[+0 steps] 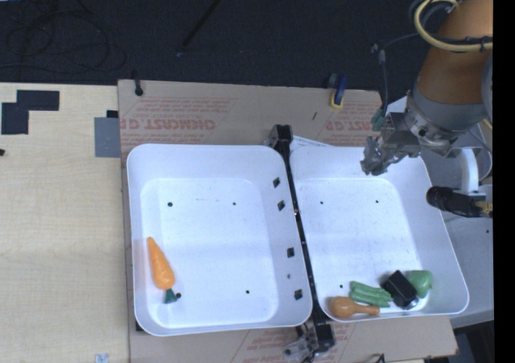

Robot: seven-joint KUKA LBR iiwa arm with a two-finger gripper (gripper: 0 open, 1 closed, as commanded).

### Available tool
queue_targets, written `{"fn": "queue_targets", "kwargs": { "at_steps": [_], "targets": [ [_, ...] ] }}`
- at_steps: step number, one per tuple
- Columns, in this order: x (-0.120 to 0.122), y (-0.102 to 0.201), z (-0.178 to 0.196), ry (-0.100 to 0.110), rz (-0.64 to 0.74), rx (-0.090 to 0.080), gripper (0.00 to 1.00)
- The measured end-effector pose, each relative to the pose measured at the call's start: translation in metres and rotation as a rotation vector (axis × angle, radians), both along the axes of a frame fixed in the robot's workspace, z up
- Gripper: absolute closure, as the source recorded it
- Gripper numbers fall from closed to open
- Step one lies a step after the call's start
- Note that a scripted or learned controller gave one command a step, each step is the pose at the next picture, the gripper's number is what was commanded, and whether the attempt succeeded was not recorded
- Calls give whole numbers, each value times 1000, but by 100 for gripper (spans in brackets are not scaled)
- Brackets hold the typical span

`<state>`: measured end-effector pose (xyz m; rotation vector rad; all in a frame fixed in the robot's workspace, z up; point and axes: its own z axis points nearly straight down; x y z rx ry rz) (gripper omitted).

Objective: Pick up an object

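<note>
Down at five o'clock in the right bin (451, 261), a small cluster of candidates lies against the near wall: a black block (399, 288) resting partly over a green leafy piece (419, 280), a green pod-shaped toy (369, 294) just beside it at its nine o'clock, and an orange-tan pear-shaped toy (351, 307) touching the pod from seven o'clock. Well apart from these, the left bin (137, 192) carries an orange carrot (160, 265) at its seven o'clock corner, with a tiny dark green bit (170, 297) just at the carrot's six o'clock end. The pincer (376, 158) hangs over the right bin's twelve-to-one o'clock rim, far from every object, and nothing sits between its fingers; whether they are spread or closed I cannot tell at this size. By my reading the task is at its opening step, with a target not yet approached. The next move calls for travel toward six o'clock across the right bin, then a descent over one piece of the cluster. Crowding there is the likely trouble, since the pieces touch and the bin wall hems them in.
</note>
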<state>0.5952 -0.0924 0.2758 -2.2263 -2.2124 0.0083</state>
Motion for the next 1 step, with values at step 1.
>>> {"fn": "queue_targets", "kwargs": {
  "at_steps": [1],
  "targets": [
    [43,27,-10,-5,9,1,100]
  ]
}}
